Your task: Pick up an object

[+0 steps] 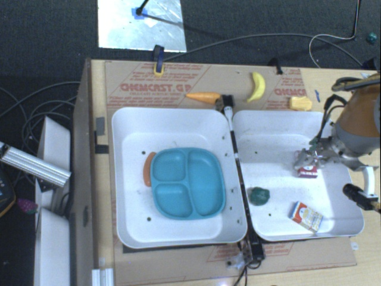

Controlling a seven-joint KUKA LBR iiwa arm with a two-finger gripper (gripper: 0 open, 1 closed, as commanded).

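Observation:
My gripper [308, 161] reaches in from the right over the right bin [280, 124], its metal tip directly above a small red and white object [308, 172] on the bin floor. A dark green round lump [258, 195] lies near that bin's left wall. A small orange and white carton [306, 215] rests near the front right corner. In the left bin [178, 119] sits a blue divided plate [187, 181], with an orange sausage-like piece [147, 168] along its left rim.
Behind the bins on the cardboard lie a carrot [203, 98], a banana [258, 86] and a yellow block [300, 103]. A black divider strip [236, 159] runs between the bins. Cables trail at the back right.

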